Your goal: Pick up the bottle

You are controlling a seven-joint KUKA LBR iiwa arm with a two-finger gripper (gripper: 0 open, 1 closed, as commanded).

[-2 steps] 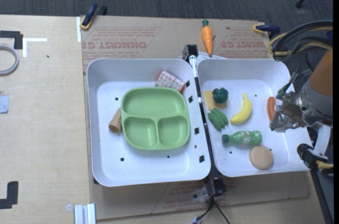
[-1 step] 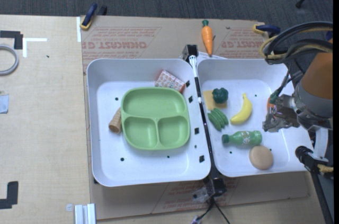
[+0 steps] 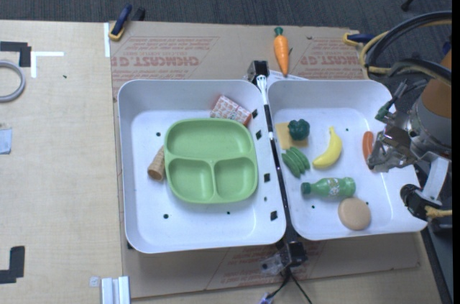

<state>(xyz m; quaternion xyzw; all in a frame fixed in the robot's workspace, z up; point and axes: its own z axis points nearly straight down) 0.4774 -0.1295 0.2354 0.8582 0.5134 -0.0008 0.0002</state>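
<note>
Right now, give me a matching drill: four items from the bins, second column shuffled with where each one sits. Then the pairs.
Items:
1. bottle
2. green tray
3. banana
4. carrot

Places:
A. outside the bins, on the cardboard behind them
B. lying on its side in the right bin, near its front, just behind the round tan piece
C. middle of the left bin
D. right bin, behind the bottle, right of the broccoli

Pairs: 1-B, 2-C, 3-D, 4-A
</note>
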